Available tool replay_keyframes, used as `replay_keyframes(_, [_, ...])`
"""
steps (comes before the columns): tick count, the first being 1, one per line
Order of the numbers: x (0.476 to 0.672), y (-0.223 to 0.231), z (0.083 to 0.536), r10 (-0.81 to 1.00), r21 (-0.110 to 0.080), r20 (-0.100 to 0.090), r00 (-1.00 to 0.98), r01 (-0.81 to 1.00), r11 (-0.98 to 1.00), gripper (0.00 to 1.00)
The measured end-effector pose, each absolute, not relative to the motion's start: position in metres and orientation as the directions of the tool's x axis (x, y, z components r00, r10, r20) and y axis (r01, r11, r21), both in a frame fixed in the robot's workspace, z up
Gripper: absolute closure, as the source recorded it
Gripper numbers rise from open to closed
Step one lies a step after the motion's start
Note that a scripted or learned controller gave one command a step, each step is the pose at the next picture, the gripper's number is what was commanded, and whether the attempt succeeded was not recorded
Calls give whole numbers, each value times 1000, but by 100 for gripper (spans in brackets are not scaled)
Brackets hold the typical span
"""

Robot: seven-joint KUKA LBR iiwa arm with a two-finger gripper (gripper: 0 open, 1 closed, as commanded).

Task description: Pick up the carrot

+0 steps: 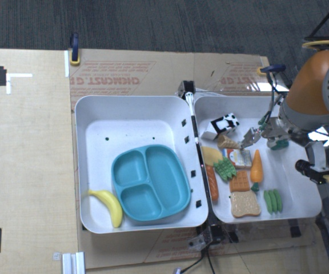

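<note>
The orange carrot [257, 165] lies lengthwise in the right bin [301, 201], its tip pointing toward the bin's far side. My gripper [249, 140] hangs just above and left of the carrot's upper end, over a small packet [240, 157]. It looks open, with nothing between the fingers. The grey arm with its orange band [313, 84] reaches in from the right.
Crowded round the carrot are a green leafy piece [225, 168], an orange waffle [240, 181], toast [245, 205], green pods [273, 201], a sausage [211, 182] and a black-and-white toy [224, 123]. The left bin [96, 124] holds a blue divided plate [151, 182] and a banana [111, 205].
</note>
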State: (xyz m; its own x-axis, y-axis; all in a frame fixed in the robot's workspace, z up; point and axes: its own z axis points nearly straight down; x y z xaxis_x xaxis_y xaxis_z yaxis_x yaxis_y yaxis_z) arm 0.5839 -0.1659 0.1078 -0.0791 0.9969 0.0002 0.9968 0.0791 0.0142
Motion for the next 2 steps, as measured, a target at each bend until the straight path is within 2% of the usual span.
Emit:
replay_keyframes(1, [540,-131,99,995,17,-6,-98,995,98,0])
replay_keyframes(2, [542,-132,108,996,21,-8,-92,995,93,100])
